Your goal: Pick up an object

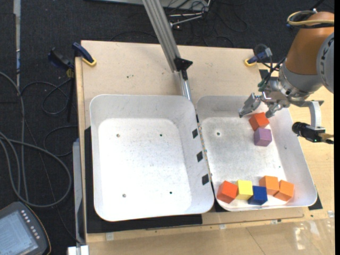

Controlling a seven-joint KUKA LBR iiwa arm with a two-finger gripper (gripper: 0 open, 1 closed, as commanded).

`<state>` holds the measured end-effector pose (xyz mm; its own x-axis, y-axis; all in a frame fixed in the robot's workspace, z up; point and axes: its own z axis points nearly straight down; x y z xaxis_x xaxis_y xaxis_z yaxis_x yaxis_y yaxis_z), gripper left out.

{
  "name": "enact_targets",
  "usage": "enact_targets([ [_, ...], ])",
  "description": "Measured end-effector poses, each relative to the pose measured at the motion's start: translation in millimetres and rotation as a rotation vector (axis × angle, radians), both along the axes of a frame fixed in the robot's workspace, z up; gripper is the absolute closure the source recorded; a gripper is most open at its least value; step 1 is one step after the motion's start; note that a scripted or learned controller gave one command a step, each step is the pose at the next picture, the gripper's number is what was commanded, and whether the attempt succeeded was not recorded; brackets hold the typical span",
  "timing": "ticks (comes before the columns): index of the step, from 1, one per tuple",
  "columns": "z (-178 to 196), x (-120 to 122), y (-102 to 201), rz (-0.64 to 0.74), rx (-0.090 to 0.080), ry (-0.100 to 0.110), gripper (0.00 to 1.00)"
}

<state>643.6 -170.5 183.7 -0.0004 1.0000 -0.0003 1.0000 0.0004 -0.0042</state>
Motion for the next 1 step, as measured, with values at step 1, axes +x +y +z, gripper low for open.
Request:
enact_targets([
  [1,-45.1,-6.2,2.7,0.000,0.001,0.001,0.00],
])
